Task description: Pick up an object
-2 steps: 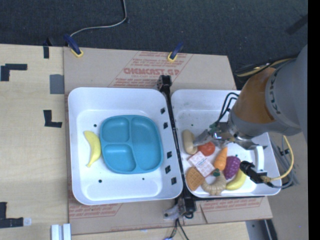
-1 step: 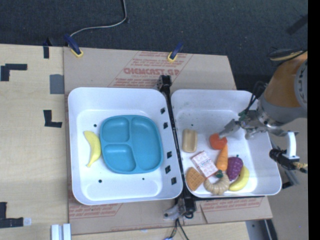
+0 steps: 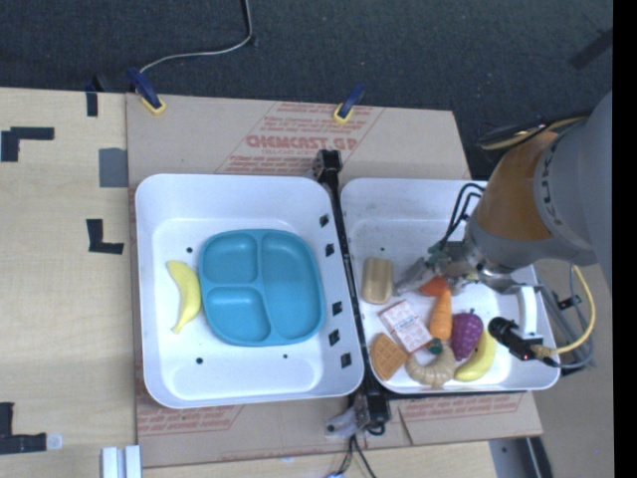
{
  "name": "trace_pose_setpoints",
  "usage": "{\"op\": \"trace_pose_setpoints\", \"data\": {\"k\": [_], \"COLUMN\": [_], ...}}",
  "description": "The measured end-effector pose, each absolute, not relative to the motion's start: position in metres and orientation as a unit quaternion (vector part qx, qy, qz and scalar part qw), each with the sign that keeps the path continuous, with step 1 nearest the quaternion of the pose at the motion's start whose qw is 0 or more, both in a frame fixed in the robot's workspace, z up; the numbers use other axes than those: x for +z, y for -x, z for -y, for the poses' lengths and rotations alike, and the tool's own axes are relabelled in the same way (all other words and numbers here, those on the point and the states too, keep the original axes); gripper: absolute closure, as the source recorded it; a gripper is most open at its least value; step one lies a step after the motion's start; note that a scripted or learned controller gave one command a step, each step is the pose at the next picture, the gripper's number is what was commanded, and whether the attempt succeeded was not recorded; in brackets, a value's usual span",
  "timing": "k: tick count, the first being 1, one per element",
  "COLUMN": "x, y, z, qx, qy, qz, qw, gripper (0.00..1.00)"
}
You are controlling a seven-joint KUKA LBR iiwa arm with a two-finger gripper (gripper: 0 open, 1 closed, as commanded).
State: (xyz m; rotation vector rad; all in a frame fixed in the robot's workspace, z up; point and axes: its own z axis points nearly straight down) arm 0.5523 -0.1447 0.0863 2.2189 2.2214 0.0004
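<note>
The end effector [image 3: 423, 270] is reaching low into the right bin [image 3: 398, 212], and I cannot tell how it is set. Its tip is sitting beside the carrot [image 3: 441, 314] and near the tan block [image 3: 377, 280]. A yellow banana [image 3: 184, 296] is lying by the blue plate [image 3: 262, 287] in the left bin [image 3: 159, 207].
</note>
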Motion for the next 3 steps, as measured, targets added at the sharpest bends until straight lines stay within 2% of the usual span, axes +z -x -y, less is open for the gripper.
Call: {"op": "trace_pose_setpoints", "data": {"k": [1, 2, 3], "x": [0.096, 0.184, 0.184], "y": [-0.553, -0.496, -0.561], "z": [0.146, 0.043, 0.026], "qx": [0.0003, 0.0002, -0.0003], "qy": [-0.707, -0.706, -0.707], "qz": [-0.707, -0.708, -0.708], "qw": [0.003, -0.001, 0.000], "gripper": [1.00, 1.00, 1.00]}}
